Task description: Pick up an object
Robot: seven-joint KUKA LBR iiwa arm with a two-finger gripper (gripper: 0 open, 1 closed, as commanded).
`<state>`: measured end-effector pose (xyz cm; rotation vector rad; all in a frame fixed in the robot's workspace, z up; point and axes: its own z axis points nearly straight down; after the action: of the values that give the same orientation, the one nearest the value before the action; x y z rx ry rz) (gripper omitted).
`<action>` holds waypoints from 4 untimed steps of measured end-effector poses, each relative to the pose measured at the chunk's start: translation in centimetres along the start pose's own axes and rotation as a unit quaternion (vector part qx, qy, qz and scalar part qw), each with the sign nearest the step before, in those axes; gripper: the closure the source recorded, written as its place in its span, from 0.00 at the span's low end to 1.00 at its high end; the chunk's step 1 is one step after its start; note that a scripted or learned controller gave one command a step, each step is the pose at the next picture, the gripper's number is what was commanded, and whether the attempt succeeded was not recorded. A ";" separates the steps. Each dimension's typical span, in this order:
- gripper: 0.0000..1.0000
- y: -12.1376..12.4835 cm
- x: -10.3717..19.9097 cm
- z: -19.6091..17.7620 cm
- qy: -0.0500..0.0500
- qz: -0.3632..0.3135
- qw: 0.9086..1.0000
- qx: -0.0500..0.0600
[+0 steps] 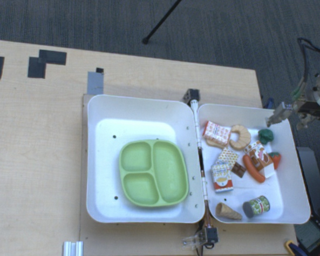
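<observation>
The gripper [276,116] hangs over the right bin's [301,206] far edge, near the green ball [266,136]; can't tell its state. That ball looks light, hard and slippery (probably plastic), so squeeze across its middle.

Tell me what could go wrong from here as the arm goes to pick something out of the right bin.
1. The toys in the right bin lie packed together: the hot dog touches its neighbours, so a grasp may catch two things or none.
2. The gripper sits at that bin's far rim by the green piece; coming straight down might clip the rim.
3. The can lies on its side and could roll.
</observation>
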<state>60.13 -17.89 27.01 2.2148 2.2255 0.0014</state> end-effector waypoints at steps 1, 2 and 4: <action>0.00 -0.9 -2.7 13.6 0.001 0.001 1.000 0.001; 0.00 -6.4 -2.4 17.7 0.002 0.000 1.000 -0.005; 1.00 -10.1 1.0 7.5 0.000 0.000 1.000 -0.001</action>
<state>50.07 -16.90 19.49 2.2143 2.2245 0.0038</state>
